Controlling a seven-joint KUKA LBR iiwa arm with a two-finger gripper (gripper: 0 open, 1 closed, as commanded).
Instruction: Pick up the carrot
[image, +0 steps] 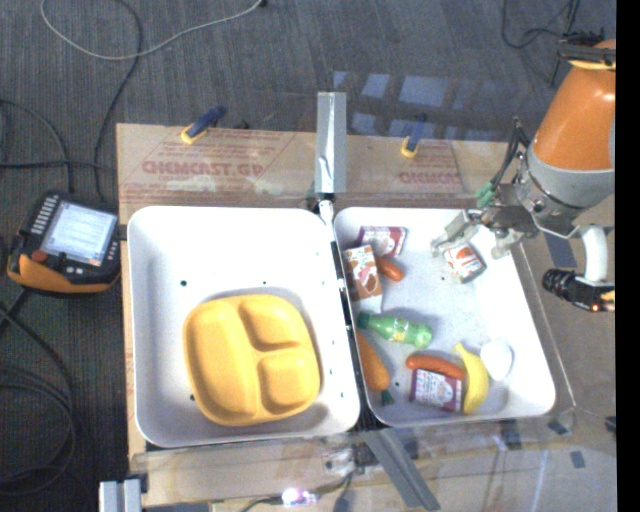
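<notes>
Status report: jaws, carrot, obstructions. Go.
Gripper over right bin's far side, small red-white packet beneath. Carrot untouched at left wall. Green bottle lies beside it.

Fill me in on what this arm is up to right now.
The KUKA arm reaches in from the right, its gripper over the far part of the right bin, right above a small red-and-white packet. Its target, the carrot, lies untouched at that bin's near left wall, beside a green bottle. The left bin holds a yellow divided tray.

1. Shallow white plastic bins: two (160, 250) (520, 330).
2. Yellow sectioned plastic tray: one (255, 357).
3. Orange carrot: one (373, 367).
4. Green plastic bottle: one (397, 328).
5. Yellow banana: one (476, 377).
6. White round egg-like object: one (496, 357).
</notes>
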